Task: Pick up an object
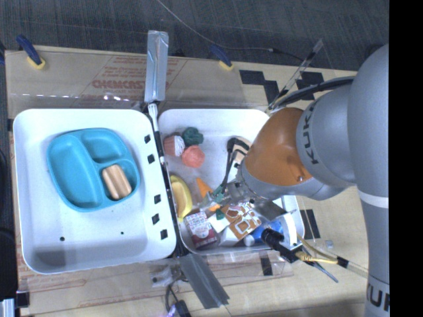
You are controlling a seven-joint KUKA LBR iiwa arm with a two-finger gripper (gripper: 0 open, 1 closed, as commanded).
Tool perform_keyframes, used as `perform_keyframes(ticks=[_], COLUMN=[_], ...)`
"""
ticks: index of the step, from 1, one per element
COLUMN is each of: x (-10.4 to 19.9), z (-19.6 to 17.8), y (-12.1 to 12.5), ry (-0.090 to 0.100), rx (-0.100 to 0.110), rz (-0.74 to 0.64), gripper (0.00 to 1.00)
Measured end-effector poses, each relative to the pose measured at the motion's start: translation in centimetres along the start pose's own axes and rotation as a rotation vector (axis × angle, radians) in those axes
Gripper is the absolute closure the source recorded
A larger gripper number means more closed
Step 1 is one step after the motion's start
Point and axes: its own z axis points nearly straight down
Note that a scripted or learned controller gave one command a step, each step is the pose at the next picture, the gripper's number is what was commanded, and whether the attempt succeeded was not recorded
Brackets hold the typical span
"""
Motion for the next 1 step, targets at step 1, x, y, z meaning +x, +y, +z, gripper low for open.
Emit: perform_keyframes(ticks=[1], x=[5.34], z=[-8.32], y=[6.50], ry=[0.004], rx=[0.019], rz=[0.081], gripper=[1.00])
